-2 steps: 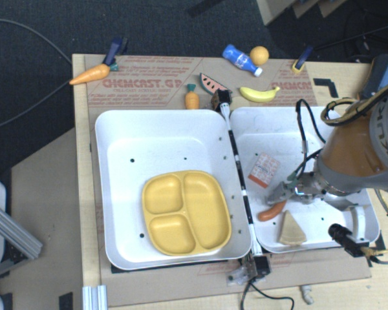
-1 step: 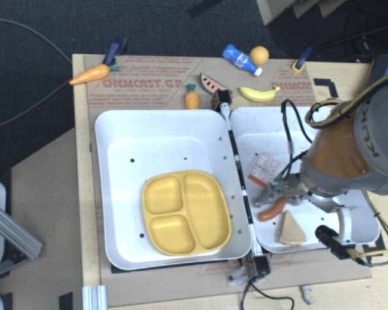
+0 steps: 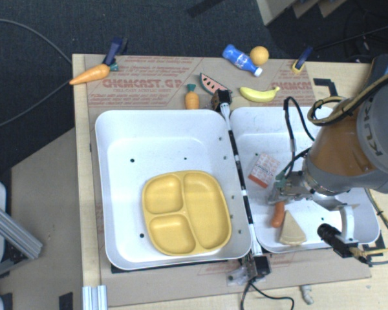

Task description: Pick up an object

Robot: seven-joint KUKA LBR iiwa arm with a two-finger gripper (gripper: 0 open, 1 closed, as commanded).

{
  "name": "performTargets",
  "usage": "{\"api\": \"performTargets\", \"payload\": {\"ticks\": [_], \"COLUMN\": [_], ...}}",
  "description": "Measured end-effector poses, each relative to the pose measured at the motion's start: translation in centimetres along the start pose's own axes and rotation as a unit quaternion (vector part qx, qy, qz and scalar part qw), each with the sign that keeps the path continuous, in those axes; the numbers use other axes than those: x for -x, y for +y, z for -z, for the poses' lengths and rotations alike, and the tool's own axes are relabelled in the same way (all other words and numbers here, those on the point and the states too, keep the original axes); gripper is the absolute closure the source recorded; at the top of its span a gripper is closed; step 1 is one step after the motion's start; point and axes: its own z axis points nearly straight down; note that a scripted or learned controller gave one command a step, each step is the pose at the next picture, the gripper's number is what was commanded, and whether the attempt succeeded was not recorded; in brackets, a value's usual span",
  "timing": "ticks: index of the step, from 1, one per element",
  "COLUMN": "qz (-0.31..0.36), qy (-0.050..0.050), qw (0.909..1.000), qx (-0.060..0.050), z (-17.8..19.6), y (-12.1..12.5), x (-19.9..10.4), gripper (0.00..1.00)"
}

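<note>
Approach step judged in hand; gripper (image 3: 281, 192) is poised low in right bin (image 3: 271, 124), just above orange sausage-like piece (image 3: 279, 215); finger state cannot be told; descent and closing needed next.

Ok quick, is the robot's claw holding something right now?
Gripper: cannot be told. It is low in the right bin, just above the small orange sausage, but nothing is seen held.

The grey arm (image 3: 365, 141) reaches in from the right, its orange band (image 3: 339, 148) above the wrist, bent steeply downward; the gripper (image 3: 283, 194) sits low at its left end, its tips blurred together
</note>
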Motion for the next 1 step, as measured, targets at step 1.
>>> {"api": "performTargets", "payload": {"ticks": [1], "qz": [0.001], "qy": [0.0], "qw": [1.0], "qx": [0.001], "z": [9.11], "y": [4.54], "x": [-7.42], "gripper": [1.0]}}
